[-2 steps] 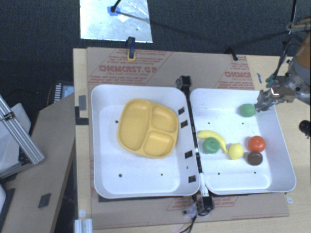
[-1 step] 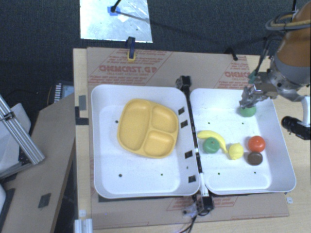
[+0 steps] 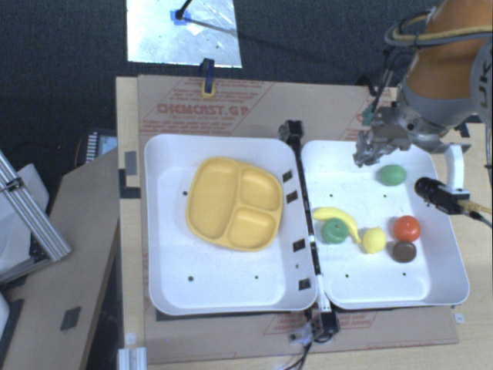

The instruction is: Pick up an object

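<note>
brown ball (image 3: 404, 251) seen at right bin (image 3: 431, 291) front | gripper (image 3: 370, 154) poised beside green ball (image 3: 392, 175) | jaw state undetermined

Yellow divided plate (image 3: 233, 203) in white left bin (image 3: 166, 280). White right bin (image 3: 439, 280) holds yellow banana (image 3: 339, 218), green ring (image 3: 334, 231), yellow lemon (image 3: 373, 240), orange-red tomato (image 3: 407, 227), brown ball (image 3: 404, 251), green lime (image 3: 392, 175).

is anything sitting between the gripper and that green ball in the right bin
Nothing visible does. The gripper hangs over the far part of the right bin, just left of the green ball, with bare white floor between them.
</note>
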`<action>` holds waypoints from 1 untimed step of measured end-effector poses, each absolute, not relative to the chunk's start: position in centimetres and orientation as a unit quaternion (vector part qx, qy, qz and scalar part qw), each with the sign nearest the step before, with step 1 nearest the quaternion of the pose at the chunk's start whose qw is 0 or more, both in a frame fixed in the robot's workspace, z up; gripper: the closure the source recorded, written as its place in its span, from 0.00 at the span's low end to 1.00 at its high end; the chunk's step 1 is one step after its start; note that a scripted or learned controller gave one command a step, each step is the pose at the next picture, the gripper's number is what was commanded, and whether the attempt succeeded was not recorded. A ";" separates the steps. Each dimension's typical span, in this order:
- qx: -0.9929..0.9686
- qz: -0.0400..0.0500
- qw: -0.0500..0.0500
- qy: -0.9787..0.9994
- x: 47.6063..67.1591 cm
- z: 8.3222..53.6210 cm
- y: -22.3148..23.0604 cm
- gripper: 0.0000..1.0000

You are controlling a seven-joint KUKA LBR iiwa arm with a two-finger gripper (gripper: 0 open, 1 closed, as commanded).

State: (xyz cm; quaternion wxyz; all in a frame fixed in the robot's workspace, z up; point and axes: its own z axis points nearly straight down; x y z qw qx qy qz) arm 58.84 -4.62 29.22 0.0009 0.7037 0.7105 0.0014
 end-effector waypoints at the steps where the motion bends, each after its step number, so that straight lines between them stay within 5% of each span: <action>1: 0.704 0.001 0.001 0.710 59.5 28.7 0.4 1.00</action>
